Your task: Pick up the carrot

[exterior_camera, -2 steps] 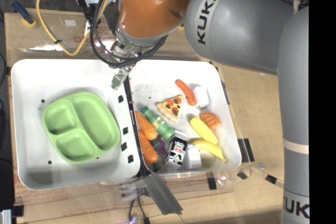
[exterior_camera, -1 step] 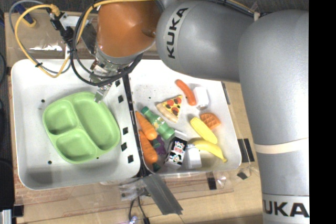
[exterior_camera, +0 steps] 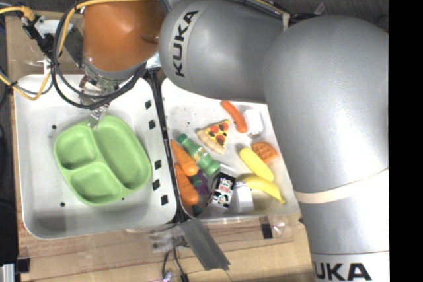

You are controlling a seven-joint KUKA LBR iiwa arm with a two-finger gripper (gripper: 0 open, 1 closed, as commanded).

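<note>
grey arm's gripper (exterior_camera: 98, 109) over far edge of green three-compartment plastic plate (exterior_camera: 100, 158) in left white bin (exterior_camera: 33, 208), finger state unclear, orange toy carrot (exterior_camera: 183, 156) in right white bin (exterior_camera: 198, 102) among toy foods

Orange carrot (exterior_camera: 184, 156), lying in right bin

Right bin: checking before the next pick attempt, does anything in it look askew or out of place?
Nothing looks spilled or damaged. The toys lie crowded in the right bin: the carrot rests against its left wall, pressed up to a green bottle, which may hamper a grasp.
</note>
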